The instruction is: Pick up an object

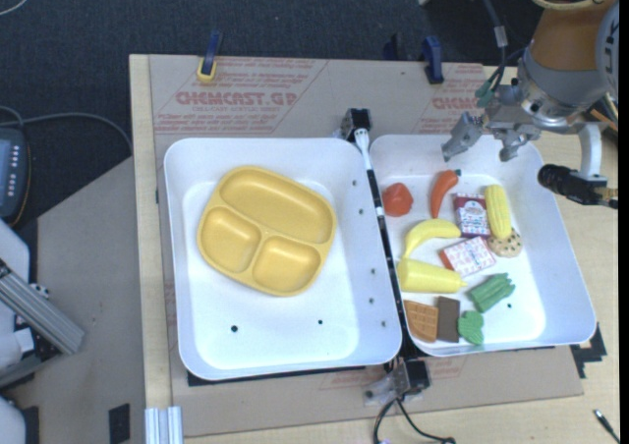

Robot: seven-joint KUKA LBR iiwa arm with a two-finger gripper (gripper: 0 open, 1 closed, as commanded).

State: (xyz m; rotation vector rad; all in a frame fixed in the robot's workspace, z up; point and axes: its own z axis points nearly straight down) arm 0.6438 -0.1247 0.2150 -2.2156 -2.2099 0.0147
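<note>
Two white bins are set side by side on a board printed "CHEMCAST GP" (pixel 234 98).
A yellow divided plate (pixel 265 229) is held in the left bin (pixel 187 265); toy foods, among them a banana (pixel 430 233), carrot (pixel 443 192) and corn cob (pixel 498 210), are gathered in the right bin (pixel 560 265); the gripper (pixel 487 144) is spread open above its far edge, nothing grasped.

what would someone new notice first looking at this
Probably the big yellow divided plate, alone in the left bin. Next, the crowd of toy food in the right bin, with a banana near its middle, and the open gripper above that bin's far edge.
</note>
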